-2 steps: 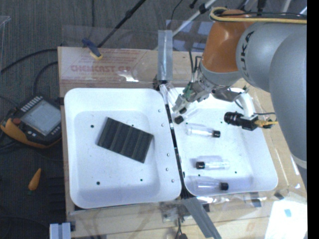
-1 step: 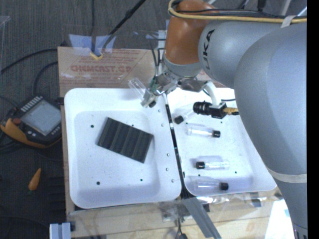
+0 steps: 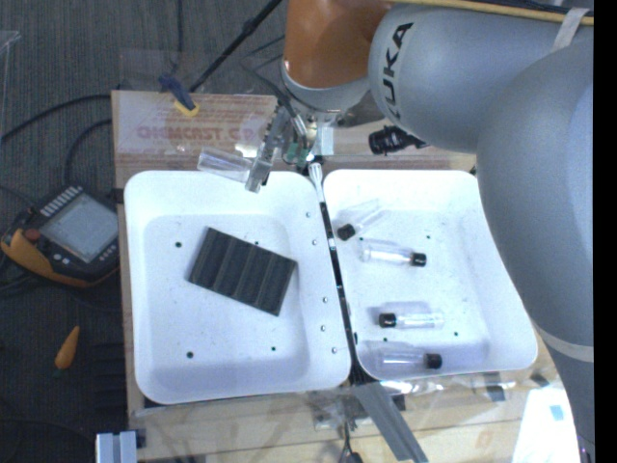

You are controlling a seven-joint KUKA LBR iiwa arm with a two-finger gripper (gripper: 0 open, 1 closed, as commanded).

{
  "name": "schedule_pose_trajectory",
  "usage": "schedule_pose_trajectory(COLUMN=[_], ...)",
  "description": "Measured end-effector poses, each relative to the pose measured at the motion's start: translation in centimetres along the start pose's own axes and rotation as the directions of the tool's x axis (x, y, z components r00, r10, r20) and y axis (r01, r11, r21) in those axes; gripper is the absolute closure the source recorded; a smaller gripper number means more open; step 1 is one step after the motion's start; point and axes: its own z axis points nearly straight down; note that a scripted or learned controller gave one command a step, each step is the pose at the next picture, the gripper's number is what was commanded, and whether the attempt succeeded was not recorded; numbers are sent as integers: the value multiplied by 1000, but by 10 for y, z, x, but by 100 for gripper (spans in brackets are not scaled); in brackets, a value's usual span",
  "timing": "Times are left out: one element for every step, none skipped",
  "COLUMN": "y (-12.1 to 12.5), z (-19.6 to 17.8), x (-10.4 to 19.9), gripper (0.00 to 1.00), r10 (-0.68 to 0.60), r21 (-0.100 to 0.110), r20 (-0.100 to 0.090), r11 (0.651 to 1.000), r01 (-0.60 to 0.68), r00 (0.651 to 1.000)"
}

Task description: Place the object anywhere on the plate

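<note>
A dark ribbed rectangular plate (image 3: 241, 271) lies flat in the left bin (image 3: 164, 355), a little left of its middle. My gripper (image 3: 258, 174) hangs over that bin's back rim, up and to the right of the plate. Its fingers are shut on one end of a clear plastic vial (image 3: 222, 162), which sticks out to the left, roughly level, above the rim. The vial is well apart from the plate.
The right bin (image 3: 492, 287) holds several clear vials with black caps, such as one (image 3: 390, 254) near its middle and one (image 3: 410, 359) at the front. A teach pendant (image 3: 72, 234) lies off the bench to the left. The arm's bulk covers the upper right.
</note>
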Motion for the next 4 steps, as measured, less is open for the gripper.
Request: schedule_pose_trajectory(y=[46,89,100,84], z=[-72,-179,-197,-92], x=[36,41,35,78], gripper=[100,100,100,100], r10=[-147,-468,-823,-898], r21=[0,-1,-1,-1], r20=[1,2,4,-1], r11=[989,884,568,439], r01=[147,468,823,898], r00=[989,884,568,439])
